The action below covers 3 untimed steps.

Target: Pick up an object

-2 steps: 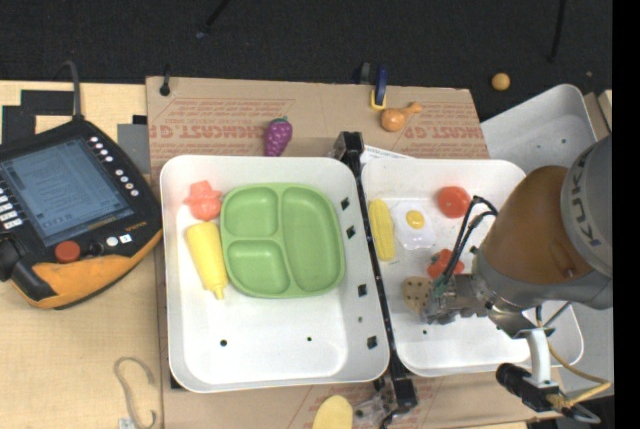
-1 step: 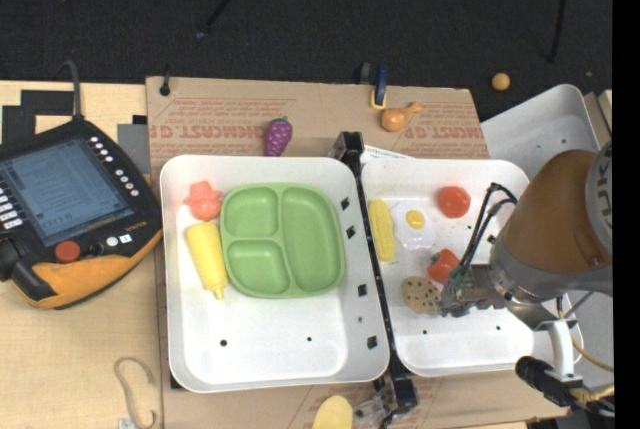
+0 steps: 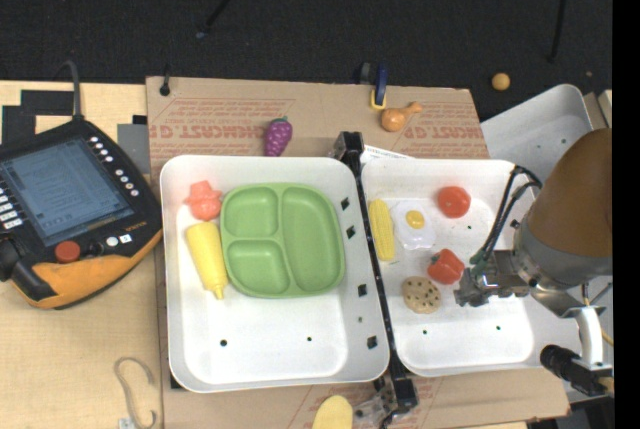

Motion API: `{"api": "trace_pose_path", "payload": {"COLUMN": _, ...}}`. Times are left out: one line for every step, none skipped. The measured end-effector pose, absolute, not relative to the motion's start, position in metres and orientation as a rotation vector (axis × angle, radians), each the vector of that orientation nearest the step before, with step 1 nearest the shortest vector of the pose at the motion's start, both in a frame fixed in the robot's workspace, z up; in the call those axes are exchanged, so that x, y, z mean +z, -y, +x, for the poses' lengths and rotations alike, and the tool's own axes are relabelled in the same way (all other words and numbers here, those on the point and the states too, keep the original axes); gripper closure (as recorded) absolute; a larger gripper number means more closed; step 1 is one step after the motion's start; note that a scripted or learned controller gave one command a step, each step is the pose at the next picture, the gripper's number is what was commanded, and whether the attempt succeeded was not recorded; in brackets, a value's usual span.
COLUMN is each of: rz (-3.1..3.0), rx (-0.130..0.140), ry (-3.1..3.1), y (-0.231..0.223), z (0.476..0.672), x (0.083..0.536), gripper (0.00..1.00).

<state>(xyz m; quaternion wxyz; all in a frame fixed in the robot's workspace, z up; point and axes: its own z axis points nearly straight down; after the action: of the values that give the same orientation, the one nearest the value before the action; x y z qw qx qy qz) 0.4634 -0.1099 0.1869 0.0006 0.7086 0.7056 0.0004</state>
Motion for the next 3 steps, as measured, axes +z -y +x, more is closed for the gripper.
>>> {"api": "trace_pose_path", "payload": {"rz": 2.220, "rx": 0.002, "ry": -2.220, "y": 0.111, "z": 0.464, "x": 0.230, "gripper": 1.00}}
{"api": "trace_pose_path", "payload": {"rz": 2.219, "rx": 0.000, "ry": -2.225, "y": 0.087, "z": 0.510, "x": 0.218, "gripper": 1.00}}
{"api": "trace_pose_path", "payload": {"rz": 2.219, "rx": 0.002, "ry": -2.226, "y": 0.056, "z": 0.557, "x": 0.212, "gripper": 1.00}}
